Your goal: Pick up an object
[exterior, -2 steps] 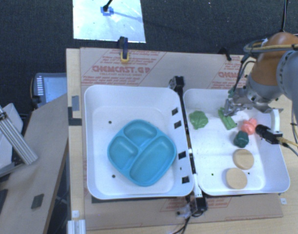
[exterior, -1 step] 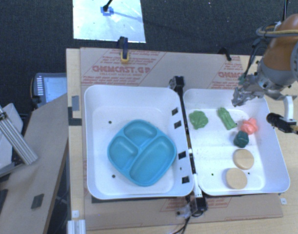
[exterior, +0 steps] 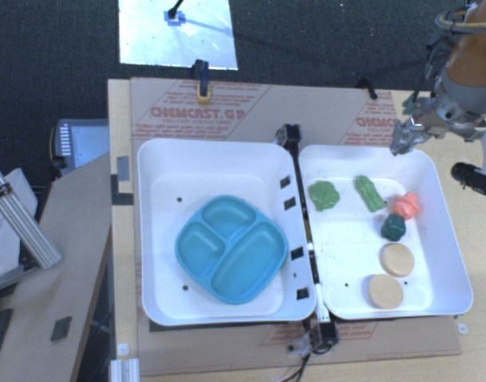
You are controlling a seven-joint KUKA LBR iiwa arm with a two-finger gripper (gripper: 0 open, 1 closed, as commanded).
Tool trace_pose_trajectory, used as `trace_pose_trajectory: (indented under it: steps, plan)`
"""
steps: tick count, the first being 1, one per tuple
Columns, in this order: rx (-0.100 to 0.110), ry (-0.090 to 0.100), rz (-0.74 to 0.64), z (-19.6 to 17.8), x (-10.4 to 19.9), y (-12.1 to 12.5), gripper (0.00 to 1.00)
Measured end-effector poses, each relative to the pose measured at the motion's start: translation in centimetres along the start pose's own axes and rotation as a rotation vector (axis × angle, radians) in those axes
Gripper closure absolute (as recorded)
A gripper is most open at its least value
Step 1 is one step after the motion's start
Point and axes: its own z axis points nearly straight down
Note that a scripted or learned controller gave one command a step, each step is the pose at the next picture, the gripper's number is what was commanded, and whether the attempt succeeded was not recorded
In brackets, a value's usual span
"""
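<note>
White bins sit side by side on the worktop. Left bin holds a blue divided plate. Right bin has the pickable bits: green lump & green stick at far side, orange piece, dark teal piece, 2 tan discs nearer. Gripper hangs over right bin's far right corner, nothing in it; can't tell if jaws are apart or together

On my bench, a printed cardboard sheet lies under the white bins, with a yellow clamp at its far edge. A blue divided plate sits mid left bin. A shiny metal sheet lies beyond the far edge.
</note>
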Motion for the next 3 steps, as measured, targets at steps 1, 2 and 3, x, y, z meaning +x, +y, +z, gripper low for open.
trace_pose_trajectory:
  steps: [1,2,3]
  plan:
    - [0.005,0.001,0.001,-1.1,0.0,0.1,1.00]
    - [0.007,0.003,-0.003,-1.8,5.0,-1.0,1.00]
    - [0.008,0.003,-0.002,-1.9,9.3,-2.3,1.00]
